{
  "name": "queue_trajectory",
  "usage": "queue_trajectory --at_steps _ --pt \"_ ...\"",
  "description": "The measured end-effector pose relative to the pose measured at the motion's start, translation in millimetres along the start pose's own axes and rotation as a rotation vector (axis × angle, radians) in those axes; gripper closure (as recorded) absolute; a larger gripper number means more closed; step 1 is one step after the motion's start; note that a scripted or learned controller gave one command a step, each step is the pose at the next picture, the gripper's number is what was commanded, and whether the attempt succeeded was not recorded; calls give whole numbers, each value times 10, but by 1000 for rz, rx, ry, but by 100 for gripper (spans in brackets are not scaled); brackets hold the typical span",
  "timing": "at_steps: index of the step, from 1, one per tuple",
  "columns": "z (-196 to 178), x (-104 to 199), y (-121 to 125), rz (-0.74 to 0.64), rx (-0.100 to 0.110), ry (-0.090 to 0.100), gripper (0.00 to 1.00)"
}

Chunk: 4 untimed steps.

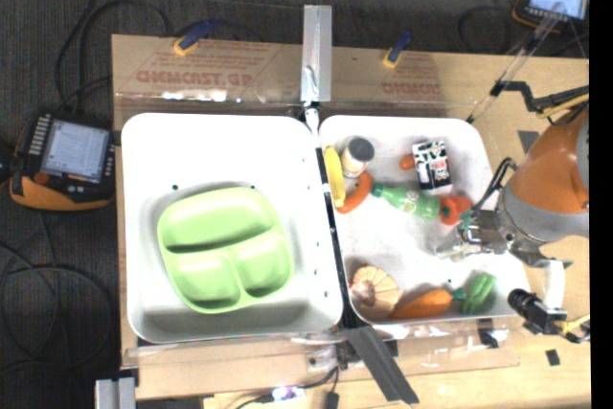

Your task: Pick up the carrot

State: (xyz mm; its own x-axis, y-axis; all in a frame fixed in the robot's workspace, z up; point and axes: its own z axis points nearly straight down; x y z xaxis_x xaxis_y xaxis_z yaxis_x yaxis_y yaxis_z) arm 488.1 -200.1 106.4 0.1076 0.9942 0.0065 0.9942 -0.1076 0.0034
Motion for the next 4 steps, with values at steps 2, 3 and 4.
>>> queue_trajectory --at_steps 2,3,4 --pt "162 726 -91 367 -15 -13 100" --pt "175 1032 174 853 -10 -12 100" --pt "98 1028 159 852 -5 -17 100"
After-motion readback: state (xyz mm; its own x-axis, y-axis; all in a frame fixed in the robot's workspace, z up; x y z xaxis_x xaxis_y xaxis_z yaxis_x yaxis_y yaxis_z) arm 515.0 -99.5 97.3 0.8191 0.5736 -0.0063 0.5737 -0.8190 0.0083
